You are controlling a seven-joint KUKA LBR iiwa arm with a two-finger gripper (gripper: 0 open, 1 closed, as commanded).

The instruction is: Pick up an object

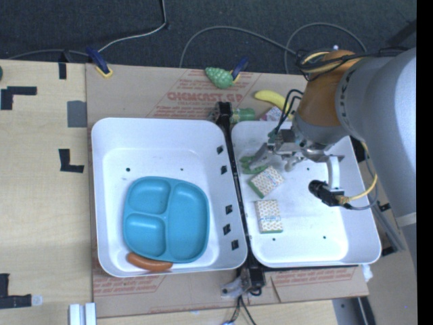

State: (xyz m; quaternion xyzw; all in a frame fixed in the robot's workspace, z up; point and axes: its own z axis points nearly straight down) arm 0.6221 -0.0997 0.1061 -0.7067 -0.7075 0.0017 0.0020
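Green-patterned and flat, the nearer packet (pixel 266 181) lies in the right bin (pixel 352 246), just below-left of the gripper (pixel 265 156), tilted, its long axis slanting up to the right; a second packet (pixel 269 216) sits straighter just below it; whether the gripper is open, I cannot tell

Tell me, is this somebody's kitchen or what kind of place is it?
Probably a robot lab, not a kitchen. A grey robot arm reaches over two white bins on a cardboard-covered bench. The food looks like toys: a blue divided plate, a hot dog and a banana. Cables trail behind.
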